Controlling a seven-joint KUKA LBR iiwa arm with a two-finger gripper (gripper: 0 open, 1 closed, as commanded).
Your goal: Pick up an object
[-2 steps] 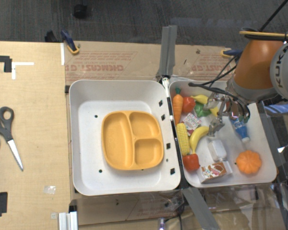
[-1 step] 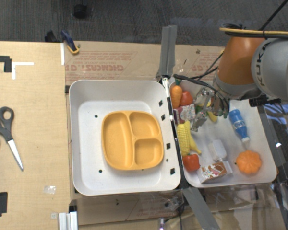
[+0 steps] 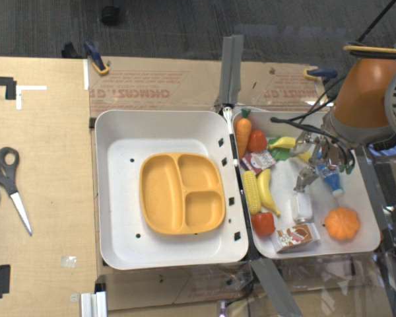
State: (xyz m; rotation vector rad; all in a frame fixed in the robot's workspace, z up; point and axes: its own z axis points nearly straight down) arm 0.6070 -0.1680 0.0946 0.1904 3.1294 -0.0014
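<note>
In the right bin [image 3: 364, 197], at the right of the frame, the toy foods lie crowded along its left side: a carrot [image 3: 243, 129], a tomato [image 3: 257, 140], a corn cob [image 3: 251, 191], a banana [image 3: 266, 191], a red piece [image 3: 263, 223] and a small carton [image 3: 296, 236]. An orange [image 3: 343, 223] sits apart at the lower right, and a clear bottle [image 3: 302, 207] lies mid-bin.

The tool [image 3: 309, 176] hangs just above the bottle's upper end, nearest to it of all the things; whether it is released or clenched I cannot tell, and nothing visibly sits in it.

These look like light, hard plastic toys, so weight should be no trouble. The bottle is likely smooth and round, prone to rolling or slipping; across its narrow width at the middle seems the best hold. The orange, with free space around it, would be easier to reach, though its roundness may let it squirt out.

The left bin [image 3: 112, 197] holds a yellow divided plate [image 3: 181, 193]. Scissors [image 3: 12, 183] lie on the tabletop [image 3: 39, 243] at far left.
</note>
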